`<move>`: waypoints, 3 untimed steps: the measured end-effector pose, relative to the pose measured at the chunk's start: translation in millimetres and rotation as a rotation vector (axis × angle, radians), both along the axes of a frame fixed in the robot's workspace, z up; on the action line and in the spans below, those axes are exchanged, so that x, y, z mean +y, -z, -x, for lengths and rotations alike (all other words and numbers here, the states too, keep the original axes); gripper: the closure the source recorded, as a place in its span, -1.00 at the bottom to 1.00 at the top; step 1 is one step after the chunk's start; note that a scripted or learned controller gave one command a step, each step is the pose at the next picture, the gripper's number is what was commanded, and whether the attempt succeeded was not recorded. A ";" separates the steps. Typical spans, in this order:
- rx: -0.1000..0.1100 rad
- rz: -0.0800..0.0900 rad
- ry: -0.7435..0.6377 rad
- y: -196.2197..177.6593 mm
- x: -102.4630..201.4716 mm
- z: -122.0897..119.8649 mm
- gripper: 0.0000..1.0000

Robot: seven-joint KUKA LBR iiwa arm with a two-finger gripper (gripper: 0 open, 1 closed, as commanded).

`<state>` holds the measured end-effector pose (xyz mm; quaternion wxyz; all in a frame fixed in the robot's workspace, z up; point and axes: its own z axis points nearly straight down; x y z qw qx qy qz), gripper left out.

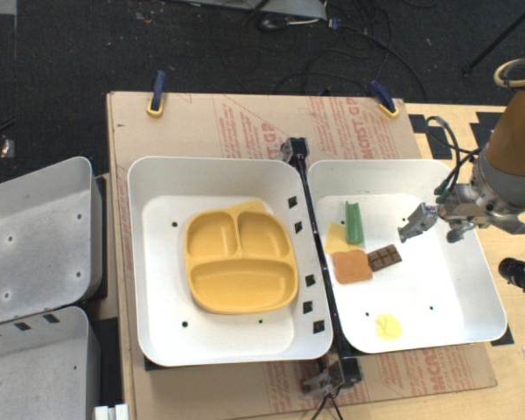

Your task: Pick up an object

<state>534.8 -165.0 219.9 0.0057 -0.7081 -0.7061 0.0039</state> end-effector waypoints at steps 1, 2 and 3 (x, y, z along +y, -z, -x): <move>-0.013 0.002 -0.004 -7.3 0.5 -2.8 -1.00; -0.012 0.003 -0.002 34.3 1.4 -3.7 -1.00; -0.011 0.002 -0.001 81.3 0.7 5.1 -1.00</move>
